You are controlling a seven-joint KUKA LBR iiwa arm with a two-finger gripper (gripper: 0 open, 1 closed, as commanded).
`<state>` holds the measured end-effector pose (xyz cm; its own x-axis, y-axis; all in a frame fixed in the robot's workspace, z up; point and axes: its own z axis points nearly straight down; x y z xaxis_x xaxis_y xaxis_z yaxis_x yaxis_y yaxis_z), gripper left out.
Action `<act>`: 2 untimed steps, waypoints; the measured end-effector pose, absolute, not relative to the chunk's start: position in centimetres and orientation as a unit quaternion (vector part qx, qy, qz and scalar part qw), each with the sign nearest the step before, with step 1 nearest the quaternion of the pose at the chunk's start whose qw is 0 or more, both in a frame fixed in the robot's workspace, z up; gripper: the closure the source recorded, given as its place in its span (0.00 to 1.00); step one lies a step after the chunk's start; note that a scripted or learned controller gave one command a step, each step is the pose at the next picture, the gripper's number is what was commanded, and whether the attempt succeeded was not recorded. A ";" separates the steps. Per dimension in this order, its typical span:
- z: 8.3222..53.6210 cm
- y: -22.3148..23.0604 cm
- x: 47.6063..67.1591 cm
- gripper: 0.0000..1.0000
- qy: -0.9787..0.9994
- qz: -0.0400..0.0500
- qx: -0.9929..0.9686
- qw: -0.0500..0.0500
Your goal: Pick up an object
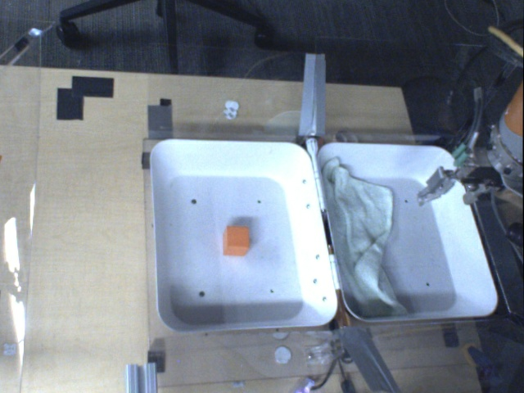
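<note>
A small orange cube [237, 241] lies near the middle of the left bin [176, 219]. A crumpled pale cloth [362, 229] runs along the left side of the right bin [458, 289], from its back wall to its front. My gripper [435, 187] hangs over the right bin's back right part, well to the right of the cloth and not touching it. Nothing can be seen held in it. The arm [509, 142] comes in from the right edge with its orange band showing.
A grey metal post [312, 97] stands behind the seam between the two bins. Black tape marks [82, 95] lie on the wooden bench at the back left. Cables [475, 129] hang beside the arm at the right.
</note>
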<state>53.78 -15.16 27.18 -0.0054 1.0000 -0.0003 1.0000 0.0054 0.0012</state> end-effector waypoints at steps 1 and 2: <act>16.6 -11.8 59.7 0.00 0.740 0.000 0.672 0.000; 9.1 -10.4 60.0 0.00 0.808 0.004 0.589 0.006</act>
<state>59.96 -10.37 9.10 -0.3054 0.9522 -0.0055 0.9521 0.3054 0.0137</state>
